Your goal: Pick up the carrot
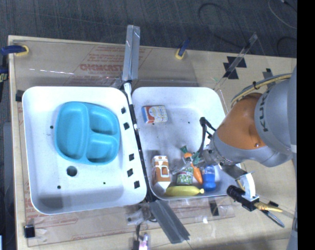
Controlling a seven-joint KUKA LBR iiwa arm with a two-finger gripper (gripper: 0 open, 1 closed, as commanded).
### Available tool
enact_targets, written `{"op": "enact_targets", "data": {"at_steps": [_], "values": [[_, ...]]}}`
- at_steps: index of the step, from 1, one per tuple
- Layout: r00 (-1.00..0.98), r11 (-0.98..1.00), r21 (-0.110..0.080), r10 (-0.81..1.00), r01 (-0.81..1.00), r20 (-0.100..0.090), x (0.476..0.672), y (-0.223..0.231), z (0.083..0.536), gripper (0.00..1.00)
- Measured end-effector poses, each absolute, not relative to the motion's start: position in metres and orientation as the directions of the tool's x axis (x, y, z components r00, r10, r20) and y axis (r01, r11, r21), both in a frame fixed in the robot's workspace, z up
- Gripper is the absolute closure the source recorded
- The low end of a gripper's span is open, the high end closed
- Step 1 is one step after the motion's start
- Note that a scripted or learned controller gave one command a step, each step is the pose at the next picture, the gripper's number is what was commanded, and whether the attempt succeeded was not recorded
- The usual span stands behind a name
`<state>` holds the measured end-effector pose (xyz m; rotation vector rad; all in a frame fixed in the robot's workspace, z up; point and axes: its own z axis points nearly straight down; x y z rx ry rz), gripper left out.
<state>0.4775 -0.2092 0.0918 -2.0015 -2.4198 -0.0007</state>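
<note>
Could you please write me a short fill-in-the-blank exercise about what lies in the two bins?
1. The blue tray lies in the ___ bin.
2. The carrot lies in the ___ bin.
3. The banana lies against that bin's ___ wall.
4. The gripper is over the ___ bin.

Missing words: left; right; near; right.

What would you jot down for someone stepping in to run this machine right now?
Pincer: low in the right bin, among the clutter at its near end; open or shut can't be made out.
Carrot: lying in the right bin, between a small green packet and a blue item, just above the banana. Not seen between the pincer's tips.
Left bin: holds a blue divided tray.
Done: arm brought down near the carrot.
Left: grasp the carrot and lift it.
</note>
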Motion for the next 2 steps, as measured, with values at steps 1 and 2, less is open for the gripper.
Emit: {"op": "enact_targets", "data": {"at_steps": [1, 2], "values": [[-0.192, 0.192, 0.001, 0.981, 0.981, 0.000, 0.479, -0.209, 0.102, 1.00], [-0.030, 0.030, -0.001, 1.000, 1.000, 0.001, 0.494, -0.142, 0.218, 1.00]]}}
